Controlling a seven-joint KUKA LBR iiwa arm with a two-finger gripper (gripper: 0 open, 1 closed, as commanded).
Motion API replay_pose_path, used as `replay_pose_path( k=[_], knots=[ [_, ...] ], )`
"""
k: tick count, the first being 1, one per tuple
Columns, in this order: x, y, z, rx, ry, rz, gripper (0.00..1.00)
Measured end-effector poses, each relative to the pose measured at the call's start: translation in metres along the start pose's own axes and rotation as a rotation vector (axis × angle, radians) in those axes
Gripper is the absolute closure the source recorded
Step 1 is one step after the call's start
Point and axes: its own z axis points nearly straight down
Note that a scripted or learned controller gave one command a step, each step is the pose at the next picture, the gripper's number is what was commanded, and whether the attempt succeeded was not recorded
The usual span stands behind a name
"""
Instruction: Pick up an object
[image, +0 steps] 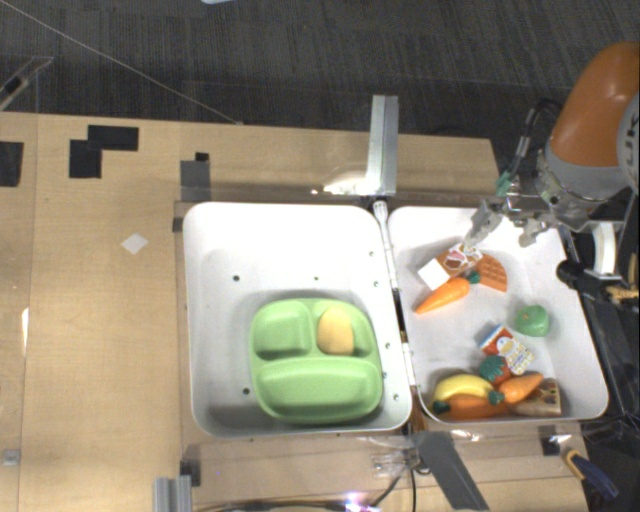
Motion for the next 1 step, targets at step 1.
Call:
replay_pose_path(
  k=[1],
  knots=[
    [0.0,0.0,-0.0001,0.0,0.0,0.0,0.0]
  ],
)
